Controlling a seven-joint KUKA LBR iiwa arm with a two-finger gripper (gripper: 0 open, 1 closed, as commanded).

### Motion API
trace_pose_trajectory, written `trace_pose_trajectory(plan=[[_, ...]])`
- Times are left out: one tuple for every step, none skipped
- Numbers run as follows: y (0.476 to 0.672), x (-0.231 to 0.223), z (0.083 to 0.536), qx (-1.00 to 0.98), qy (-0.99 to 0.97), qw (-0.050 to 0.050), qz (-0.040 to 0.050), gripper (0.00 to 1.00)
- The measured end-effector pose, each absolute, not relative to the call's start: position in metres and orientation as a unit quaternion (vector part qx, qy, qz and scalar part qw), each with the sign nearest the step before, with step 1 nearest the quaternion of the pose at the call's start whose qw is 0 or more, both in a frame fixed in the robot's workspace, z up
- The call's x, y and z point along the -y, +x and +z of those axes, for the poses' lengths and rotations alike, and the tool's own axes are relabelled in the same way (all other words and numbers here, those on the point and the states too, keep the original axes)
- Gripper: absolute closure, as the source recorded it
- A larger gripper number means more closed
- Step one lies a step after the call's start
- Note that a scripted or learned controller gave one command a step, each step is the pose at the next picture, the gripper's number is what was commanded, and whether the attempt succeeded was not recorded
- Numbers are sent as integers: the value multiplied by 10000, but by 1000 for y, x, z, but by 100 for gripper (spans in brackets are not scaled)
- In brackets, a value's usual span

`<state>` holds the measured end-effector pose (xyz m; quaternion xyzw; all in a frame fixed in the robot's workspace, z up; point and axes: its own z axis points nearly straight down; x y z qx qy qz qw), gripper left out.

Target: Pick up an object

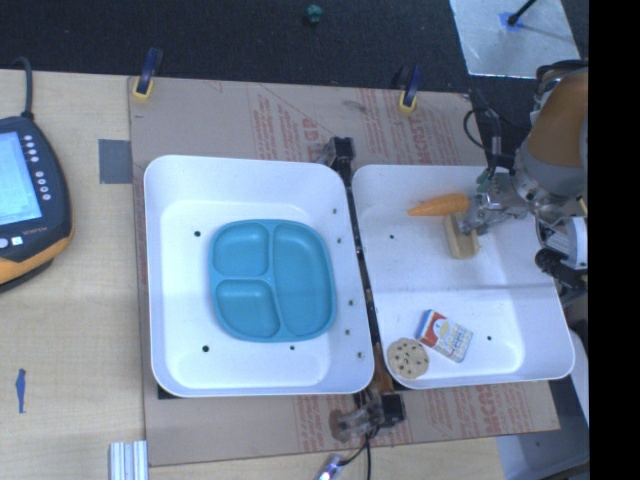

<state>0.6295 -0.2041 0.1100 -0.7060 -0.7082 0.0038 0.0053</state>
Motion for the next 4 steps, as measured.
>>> trace_pose_trajectory(plan=[[656,193,100,7088,-7054,14,17,0],[657,144,95,7092,-7050,-1,19,0],[657,101,95,7093,-7049,-3,25,0],[657,95,95,7094,-7048,-5,31,0]])
